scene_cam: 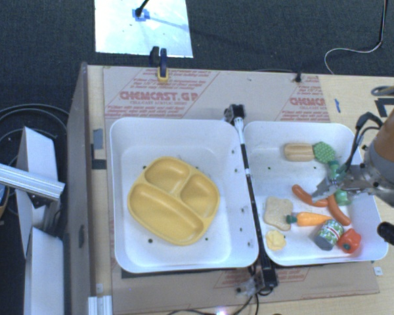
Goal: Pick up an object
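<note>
1. While my end effector (pixel 329 185) hangs low at the frame's right, I cannot tell its grip.
2. Beside it lies the orange sausage (pixel 308 196).
3. It looks light, stiff and slippery; grab its middle.

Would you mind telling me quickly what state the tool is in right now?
Tool: low in the right bin, among the toy food; open or closed cannot be told.

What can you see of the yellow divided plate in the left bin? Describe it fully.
The yellow divided plate looks like smooth moulded plastic, rounded, with raised ridges splitting it into three compartments: one long and two smaller. It lies flat, turned at a slant, near the middle of the left bin, resting on the bin's floor. Nothing lies in it or touches it.
</note>
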